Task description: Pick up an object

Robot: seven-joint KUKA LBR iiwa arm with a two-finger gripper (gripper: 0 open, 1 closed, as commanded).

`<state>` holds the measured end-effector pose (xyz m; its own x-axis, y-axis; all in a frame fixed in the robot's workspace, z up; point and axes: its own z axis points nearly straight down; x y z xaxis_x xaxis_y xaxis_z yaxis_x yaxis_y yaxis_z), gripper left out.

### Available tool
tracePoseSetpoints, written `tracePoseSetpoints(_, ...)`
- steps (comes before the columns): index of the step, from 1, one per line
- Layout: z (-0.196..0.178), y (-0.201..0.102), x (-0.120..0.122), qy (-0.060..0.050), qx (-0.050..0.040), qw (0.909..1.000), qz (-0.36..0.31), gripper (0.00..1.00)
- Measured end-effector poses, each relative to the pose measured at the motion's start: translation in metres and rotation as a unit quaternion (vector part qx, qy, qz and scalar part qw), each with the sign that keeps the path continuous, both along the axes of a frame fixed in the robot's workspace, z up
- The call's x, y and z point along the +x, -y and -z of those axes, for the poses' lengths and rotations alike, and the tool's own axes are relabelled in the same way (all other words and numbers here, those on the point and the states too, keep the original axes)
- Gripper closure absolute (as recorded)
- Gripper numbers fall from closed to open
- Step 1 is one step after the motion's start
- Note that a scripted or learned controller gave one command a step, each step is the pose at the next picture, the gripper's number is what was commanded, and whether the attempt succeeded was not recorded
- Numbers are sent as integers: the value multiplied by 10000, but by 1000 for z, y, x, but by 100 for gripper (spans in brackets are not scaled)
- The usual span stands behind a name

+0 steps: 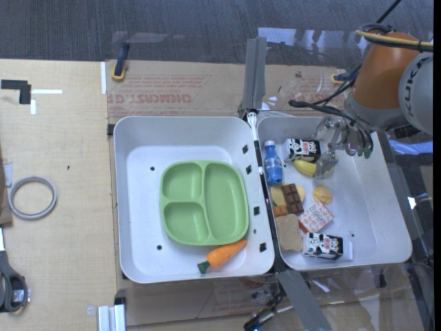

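Camera view is centred on the banana (304,166), lying near the back of the right bin (386,212) with the pincer (326,165) lowered at its right end, seemingly placed for a grasp, though nothing is seen gripped and its state cannot be told. Around it are crowded a blue bottle (272,163), a small carton (303,147), a chocolate bar (293,198) and a second carton (324,245), while a green divided plate (204,203) and a carrot (224,254) are held by the left bin (131,205).

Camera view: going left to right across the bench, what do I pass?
Tape roll → green tray → carrot → blue bottle → banana → gripper
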<state>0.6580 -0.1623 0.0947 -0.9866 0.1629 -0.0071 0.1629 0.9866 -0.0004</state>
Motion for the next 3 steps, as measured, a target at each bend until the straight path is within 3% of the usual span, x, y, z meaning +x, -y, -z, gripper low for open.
tracePoseSetpoints(1,-14,-1,3,40,-10,10000,-19,100)
tracePoseSetpoints(2,-13,-1,3,39,-10,10000,-17,0)
tracePoseSetpoints(3,-132,20,-8,-3,2,9973,738,0)
